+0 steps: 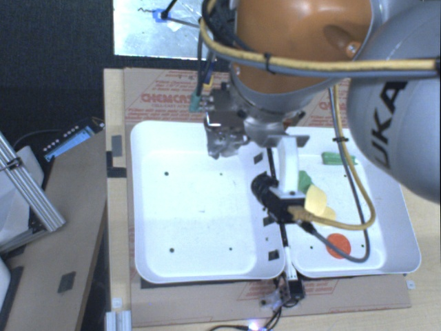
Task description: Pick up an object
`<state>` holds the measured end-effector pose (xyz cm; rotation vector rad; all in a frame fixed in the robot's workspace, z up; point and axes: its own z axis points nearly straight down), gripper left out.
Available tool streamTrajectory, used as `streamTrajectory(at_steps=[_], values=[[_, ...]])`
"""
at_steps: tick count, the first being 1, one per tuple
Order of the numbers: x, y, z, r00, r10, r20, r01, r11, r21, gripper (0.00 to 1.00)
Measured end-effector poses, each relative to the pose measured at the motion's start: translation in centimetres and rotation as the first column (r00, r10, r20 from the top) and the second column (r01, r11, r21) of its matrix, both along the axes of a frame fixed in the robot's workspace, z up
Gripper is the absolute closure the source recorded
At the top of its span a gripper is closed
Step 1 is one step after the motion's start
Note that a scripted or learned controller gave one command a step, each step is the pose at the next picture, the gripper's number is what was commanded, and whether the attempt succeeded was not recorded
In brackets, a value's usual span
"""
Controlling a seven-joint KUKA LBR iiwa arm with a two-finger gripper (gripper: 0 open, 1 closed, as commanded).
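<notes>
Overhead view. Red lettering "CHEMCRS…" is partly legible on the cardboard sheet (165, 95) under the two white bins; "UKA" shows on the grey arm (396, 109). The gripper (222, 143) hangs over the far edge of the left bin (193, 254); its finger state cannot be told. In the right bin (393, 254) lie a green bar (334, 158), long axis left–right, a yellow piece (317, 202) and an orange disc (337, 245).

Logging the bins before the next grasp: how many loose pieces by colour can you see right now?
Green: 2, one bar near the right bin's far side, one piece by the divider
Yellow: 1
Orange-red: 1
Total: 4, all in the right bin; the arm may hide more.
</notes>
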<state>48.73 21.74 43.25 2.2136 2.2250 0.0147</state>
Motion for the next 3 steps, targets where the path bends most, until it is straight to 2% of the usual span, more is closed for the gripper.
streamTrajectory(at_steps=[1, 2, 3], values=[[-0.1, 1.8, -5.2, 1.0, 0.002, -0.011, -0.002, 1.0, -0.005, 1.0], [0.0, 0.2, 11.3, 1.0, 0.0, 0.01, 0.0, 1.0, 0.005, 1.0], [-0.1, -8.6, 4.4, 1.0, -0.013, -0.012, 0.013, 1.0, -0.007, 1.0]])
